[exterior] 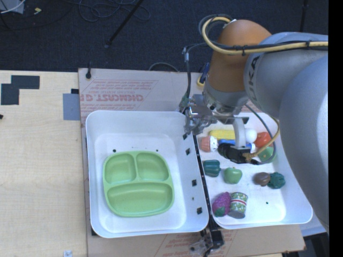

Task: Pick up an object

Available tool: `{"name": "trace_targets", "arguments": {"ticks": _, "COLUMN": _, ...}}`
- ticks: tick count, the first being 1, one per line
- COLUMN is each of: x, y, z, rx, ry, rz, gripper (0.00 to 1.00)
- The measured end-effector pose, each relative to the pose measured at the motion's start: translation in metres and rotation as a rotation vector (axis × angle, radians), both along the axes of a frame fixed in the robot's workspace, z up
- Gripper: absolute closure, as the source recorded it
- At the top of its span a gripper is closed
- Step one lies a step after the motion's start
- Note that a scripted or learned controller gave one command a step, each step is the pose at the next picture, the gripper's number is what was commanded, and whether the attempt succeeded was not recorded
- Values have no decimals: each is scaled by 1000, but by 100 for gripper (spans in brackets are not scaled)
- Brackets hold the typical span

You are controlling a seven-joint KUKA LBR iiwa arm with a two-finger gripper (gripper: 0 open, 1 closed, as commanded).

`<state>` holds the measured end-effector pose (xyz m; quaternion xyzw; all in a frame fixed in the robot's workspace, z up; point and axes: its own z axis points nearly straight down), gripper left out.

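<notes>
Yellow corn (224,134) lies in the right bin (292,210), just right of the pincer (194,120) and slightly nearer the camera, its long axis running across the bin. Whether the pincer is apart or together cannot be told. Red print on the cardboard (119,96) sits upside down, seemingly a brand, too blurred to read.

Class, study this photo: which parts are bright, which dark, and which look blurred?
Camera view: the white bins are brightly lit, almost washed out; the floor behind is dark; the green plate is crisp; the grey arm, nearest the lens, looks soft.
</notes>
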<state>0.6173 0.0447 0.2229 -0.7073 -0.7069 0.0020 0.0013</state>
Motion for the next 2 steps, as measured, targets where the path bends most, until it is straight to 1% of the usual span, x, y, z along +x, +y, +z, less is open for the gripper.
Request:
{"name": "trace_targets", "arguments": {"ticks": 1, "x": -2, "y": 15, "z": 9, "rx": 1, "ry": -3, "rz": 2, "gripper": 100}}
{"name": "trace_targets", "arguments": {"ticks": 2, "x": 3, "y": 7, "z": 14, "rx": 0, "ry": -3, "rz": 0, "gripper": 100}}
